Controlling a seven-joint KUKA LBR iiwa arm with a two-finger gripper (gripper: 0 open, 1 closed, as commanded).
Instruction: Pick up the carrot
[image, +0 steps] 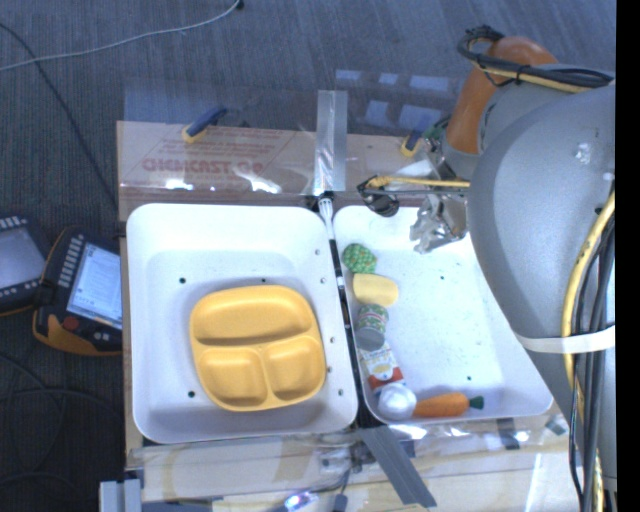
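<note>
The small orange plastic carrot with its green tip (447, 404) lay on its side at the near edge of the right-hand shallow white bin (470, 310). Taking that carrot as the mark, everything else fell into place. A white-capped toy bottle (385, 385) sat just to its left, nearly touching, and beyond that a little row of play food ran up along the bin's left wall: a greenish jar (371, 322), a pale yellow block (375, 290), and a knobbly green piece (359, 258) farthest from the carrot. I judged they had simply been scattered there for picking.

Left of the carrot, across the divide, the yellow plastic sectioned tray (259, 345) rested in the other white bin (160, 260).

The metal two-finger gripper (436, 228) hung at the far end of the carrot's bin, well apart from the carrot, touching nothing I could see. Its fingers seemed slightly parted and empty, though the glare left me unsure how far.
</note>
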